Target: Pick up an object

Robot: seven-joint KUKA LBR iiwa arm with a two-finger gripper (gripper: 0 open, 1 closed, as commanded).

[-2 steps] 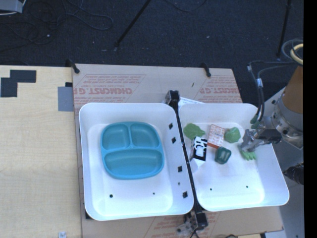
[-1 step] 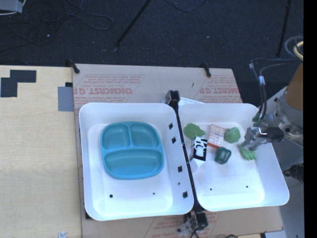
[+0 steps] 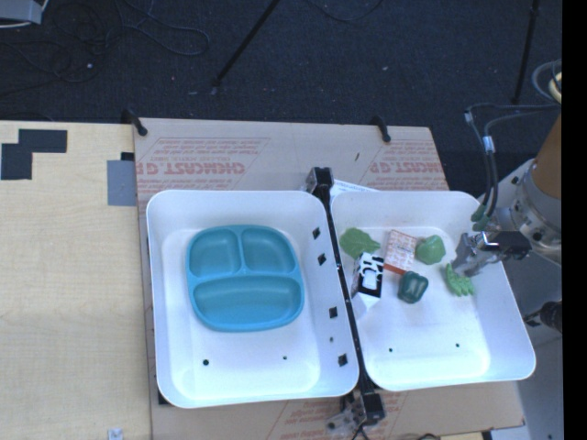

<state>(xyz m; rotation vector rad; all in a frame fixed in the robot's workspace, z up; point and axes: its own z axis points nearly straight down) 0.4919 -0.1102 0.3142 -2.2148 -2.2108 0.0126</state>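
Green toy [image 3: 459,280] beside jaws [image 3: 470,250], cardboard [image 3: 211,163] print mirrored, unreadable

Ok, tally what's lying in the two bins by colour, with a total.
Green: 4 (light lump, light lump, dark pepper, leafy piece by the gripper)
Blue: 1 (divided plate, left bin)
Orange-and-white: 1 (packet)
Black-and-white: 1 (item)
Total: 7, six of them in the right bin.

Claw [image 3: 470,257] over right bin [image 3: 500,360] — beside green toy [image 3: 459,282].
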